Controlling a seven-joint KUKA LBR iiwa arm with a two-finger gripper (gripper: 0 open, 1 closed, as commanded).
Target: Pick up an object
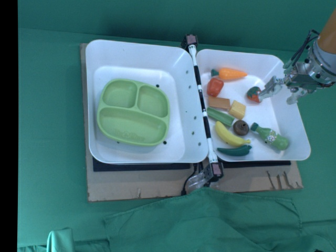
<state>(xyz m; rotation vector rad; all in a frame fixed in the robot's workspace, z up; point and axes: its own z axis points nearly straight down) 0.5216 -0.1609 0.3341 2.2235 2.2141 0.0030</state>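
Over the right bin (294, 140), gripper (279, 88) hangs with fingers spread, nothing between them. Strawberry toy (253, 94) lies just left of the fingertips, far-right among the toy foods. Judged light, rigid, smooth plastic; grip across its rounded middle.

The counter (47, 140) is covered with a green cloth. A flat brown cardboard sheet (142, 185) lies on it. On the cardboard sits a dark mat (136, 166), and two white bins rest on top, side by side and touching. The left bin (134, 54) is bigger than the right bin (294, 140). A wrinkled green cloth (210, 222) lies at the front.
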